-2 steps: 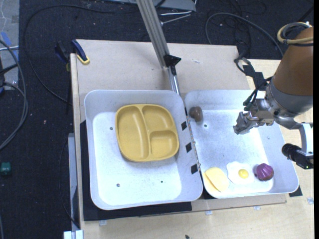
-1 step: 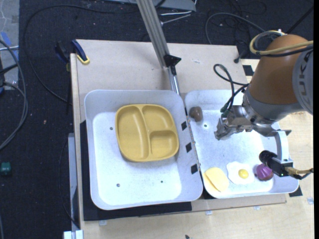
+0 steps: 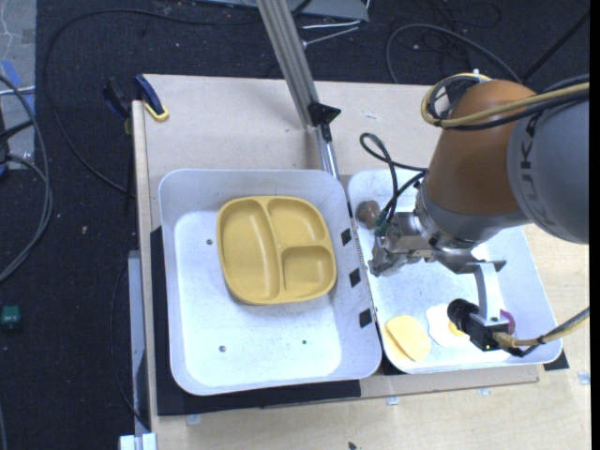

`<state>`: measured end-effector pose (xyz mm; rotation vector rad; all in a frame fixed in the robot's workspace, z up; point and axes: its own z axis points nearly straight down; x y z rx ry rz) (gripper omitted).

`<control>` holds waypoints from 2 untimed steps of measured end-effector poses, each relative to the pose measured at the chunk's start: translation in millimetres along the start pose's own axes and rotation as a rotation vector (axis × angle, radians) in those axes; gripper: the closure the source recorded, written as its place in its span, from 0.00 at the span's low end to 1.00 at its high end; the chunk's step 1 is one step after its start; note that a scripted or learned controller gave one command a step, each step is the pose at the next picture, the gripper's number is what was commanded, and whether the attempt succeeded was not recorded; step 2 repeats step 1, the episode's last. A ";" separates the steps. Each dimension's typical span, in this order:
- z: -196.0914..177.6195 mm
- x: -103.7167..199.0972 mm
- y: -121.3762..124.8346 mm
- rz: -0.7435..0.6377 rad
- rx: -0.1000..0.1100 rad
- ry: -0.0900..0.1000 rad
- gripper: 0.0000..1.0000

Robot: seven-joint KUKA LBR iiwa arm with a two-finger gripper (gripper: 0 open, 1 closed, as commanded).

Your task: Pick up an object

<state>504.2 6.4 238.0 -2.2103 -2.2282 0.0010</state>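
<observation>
Left bin (image 3: 187,251): a yellow divided plate (image 3: 277,249) lies flat. Right bin (image 3: 539,284): my gripper (image 3: 386,256) hangs near the dividing wall, its opening hidden from me, with nothing visibly held. A yellow piece (image 3: 408,337) and a white piece (image 3: 448,327) lie nearer the front rim. Risk: descending here, I may strike the wall and close on nothing.

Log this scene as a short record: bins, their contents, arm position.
left bin: holds a yellow divided tray, three compartments, lying flat
right bin: holds a yellow piece, a white piece and a small brown object near its far left corner
arm: reaches in from the right, over the right bin
gripper: low over the right bin's left side
</observation>
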 end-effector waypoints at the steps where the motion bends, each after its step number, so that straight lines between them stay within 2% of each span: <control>1: 5.1 43.2 3.3 0.001 -0.002 -0.001 1.00; 2: 5.1 43.2 3.3 0.001 -0.002 -0.001 1.00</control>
